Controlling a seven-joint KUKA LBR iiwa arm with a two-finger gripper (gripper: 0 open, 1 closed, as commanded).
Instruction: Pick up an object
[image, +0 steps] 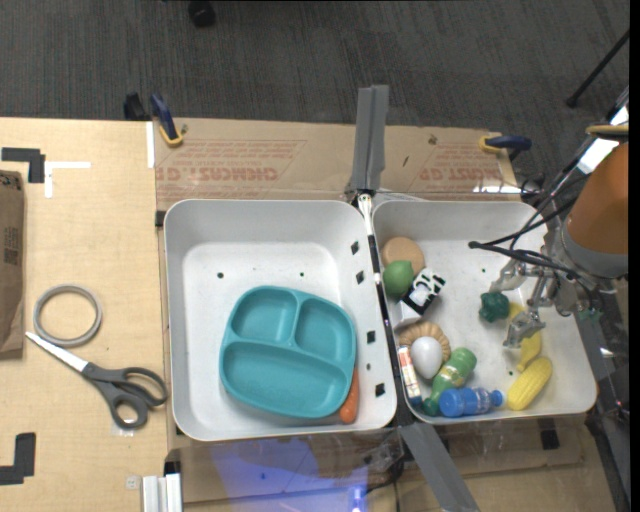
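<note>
Scissors (112, 383) and a tape roll (68, 314) are seen on the counter (80, 220), and a teal tray (289, 351) lies in the left bin (190, 230). In the right bin (470, 215), toys are clustered, with a corn cob (530, 383) at the right; the hand (527, 325) is poised above a yellow piece (531, 346), its state not discernible

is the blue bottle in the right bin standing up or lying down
Lying down. The blue bottle rests on its side along the near wall of the right bin, its cap end pointing toward the corn.
</note>
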